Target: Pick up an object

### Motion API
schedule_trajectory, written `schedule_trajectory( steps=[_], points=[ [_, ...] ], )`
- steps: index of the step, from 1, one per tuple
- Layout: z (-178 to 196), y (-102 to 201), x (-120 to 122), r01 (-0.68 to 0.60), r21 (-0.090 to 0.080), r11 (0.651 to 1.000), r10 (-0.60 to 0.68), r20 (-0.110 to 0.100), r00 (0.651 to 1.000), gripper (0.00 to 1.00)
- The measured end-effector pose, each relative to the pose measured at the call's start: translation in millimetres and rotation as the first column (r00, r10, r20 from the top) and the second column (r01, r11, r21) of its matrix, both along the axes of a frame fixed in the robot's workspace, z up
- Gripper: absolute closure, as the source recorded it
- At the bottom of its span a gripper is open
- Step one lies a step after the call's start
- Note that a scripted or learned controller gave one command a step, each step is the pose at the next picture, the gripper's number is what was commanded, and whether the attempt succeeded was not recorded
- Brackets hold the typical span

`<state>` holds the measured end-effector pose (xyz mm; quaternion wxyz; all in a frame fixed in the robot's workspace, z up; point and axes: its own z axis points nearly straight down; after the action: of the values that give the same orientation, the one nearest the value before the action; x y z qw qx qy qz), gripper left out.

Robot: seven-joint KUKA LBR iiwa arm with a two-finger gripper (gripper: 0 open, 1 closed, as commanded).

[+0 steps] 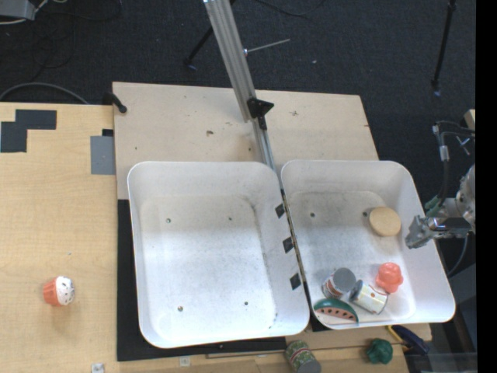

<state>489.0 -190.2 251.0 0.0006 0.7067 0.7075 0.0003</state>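
The right bin (pixel 311 179) holds several objects. A round tan disc (pixel 384 221) lies near its right wall. Toward the front right corner sit a red piece (pixel 389 277), a small grey-topped can (pixel 339 282), a white box (pixel 370 298) and a watermelon slice (pixel 335 311). My gripper (pixel 425 230) hangs at the right bin's right rim, just right of the tan disc and apart from it. Nothing shows in its grasp.
The left bin (pixel 155 179) stands beside the right one. An aluminium rail (pixel 237 61) slants down from the back to the gap between the bins. A small red-and-white toy (pixel 59 291) lies on the wooden table at left. Two green items (pixel 380 351) lie below the bins.
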Motion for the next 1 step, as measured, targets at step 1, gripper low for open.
schedule_trajectory(
  steps=[1],
  points=[
    [0.7,47.4,13.8,-0.004,0.002,1.0,0.004,-0.002,1.0,1.0]
  ],
)
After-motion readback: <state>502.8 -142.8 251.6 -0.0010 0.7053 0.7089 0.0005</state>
